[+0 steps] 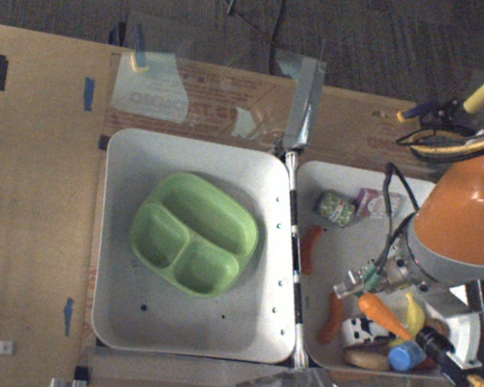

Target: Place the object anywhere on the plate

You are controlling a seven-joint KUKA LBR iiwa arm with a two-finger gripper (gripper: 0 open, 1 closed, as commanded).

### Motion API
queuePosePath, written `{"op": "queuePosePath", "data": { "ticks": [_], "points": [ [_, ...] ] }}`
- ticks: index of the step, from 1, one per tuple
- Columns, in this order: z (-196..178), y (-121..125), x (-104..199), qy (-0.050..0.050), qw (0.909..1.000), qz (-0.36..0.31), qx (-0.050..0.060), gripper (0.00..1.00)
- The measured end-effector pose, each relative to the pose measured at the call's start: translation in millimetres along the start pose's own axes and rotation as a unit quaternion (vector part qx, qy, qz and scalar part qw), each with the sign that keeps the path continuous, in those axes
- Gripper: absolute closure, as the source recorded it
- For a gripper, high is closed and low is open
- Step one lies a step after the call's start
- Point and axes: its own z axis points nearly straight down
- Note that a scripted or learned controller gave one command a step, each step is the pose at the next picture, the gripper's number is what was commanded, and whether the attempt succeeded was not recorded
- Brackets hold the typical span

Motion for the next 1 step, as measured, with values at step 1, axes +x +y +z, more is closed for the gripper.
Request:
{"op": "queuePosePath", "data": {
  "ticks": [1],
  "points": [
    [0.0,60.9,-7.7,0.000,0.9999,0.013,0.000,1.00]
  ]
}}
